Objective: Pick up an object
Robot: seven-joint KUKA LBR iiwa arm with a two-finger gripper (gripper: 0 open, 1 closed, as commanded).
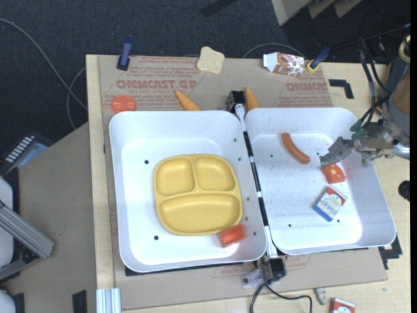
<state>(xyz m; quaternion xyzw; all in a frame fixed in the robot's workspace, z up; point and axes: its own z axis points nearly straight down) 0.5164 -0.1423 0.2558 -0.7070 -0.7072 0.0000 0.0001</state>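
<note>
Arm [399,103] cut off at right edge.

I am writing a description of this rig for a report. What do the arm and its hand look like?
The arm enters at the right edge: a grey body with an orange band. Dark cables run along it down toward the wrist. The hand is a grey metal block ending in two thin grey fingers that look like flat, angular blades. I can read no markings on it.

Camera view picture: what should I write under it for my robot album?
Robot fingers hover over the right bin above a small red piece, near a hot dog; a yellow tray sits left.
</note>
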